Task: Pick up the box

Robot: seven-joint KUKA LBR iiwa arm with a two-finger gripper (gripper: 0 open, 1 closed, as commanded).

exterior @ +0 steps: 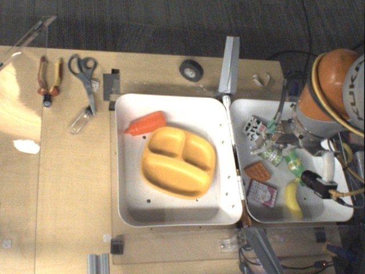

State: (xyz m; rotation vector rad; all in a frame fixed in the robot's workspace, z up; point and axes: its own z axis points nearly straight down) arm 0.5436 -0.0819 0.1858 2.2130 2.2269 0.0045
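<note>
The box [261, 193] is seen lying flat in the right bin [336, 213], not yet lifted; the gripper [278, 135] is poised above clutter, its state impossible to tell.

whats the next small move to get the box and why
Probably shift the gripper toward the near side of the right bin, over the small purple box. The gripper sits among the clutter near the bin's middle, while the box lies flat by the near left corner, beside the banana, apart from the fingers.
</note>
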